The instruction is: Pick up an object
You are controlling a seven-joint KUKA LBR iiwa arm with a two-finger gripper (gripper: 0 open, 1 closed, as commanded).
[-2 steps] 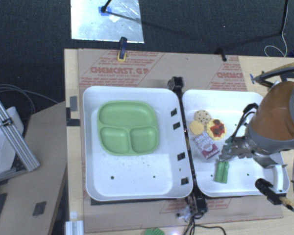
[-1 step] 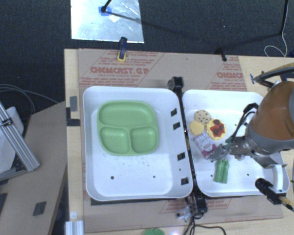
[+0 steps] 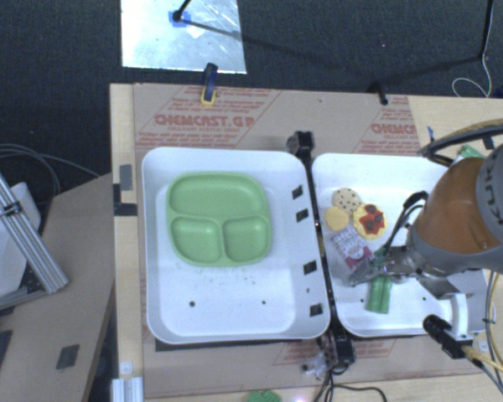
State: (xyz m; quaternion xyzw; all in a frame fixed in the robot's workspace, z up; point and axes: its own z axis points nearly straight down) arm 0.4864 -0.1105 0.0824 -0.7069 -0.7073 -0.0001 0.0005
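The right bin (image 3: 386, 170) holds a brown cookie (image 3: 346, 198), a yellow round piece (image 3: 338, 219), a red and yellow piece (image 3: 371, 221), a clear packet with red print (image 3: 349, 244) and a green cylinder (image 3: 379, 295). My gripper (image 3: 365, 271) reaches in from the right and hangs low over the bin, just below the packet and above the top end of the green cylinder. Its tip lies against the packet's lower edge. The arm's orange band (image 3: 453, 216) covers the bin's right part.
The left bin (image 3: 159, 224) carries a green divided tray (image 3: 220, 219). Black clips (image 3: 302, 144) sit along the seam between the bins. A yellow and blue clamp (image 3: 209, 86) stands at the bench's back edge, and cables lie at the front right.
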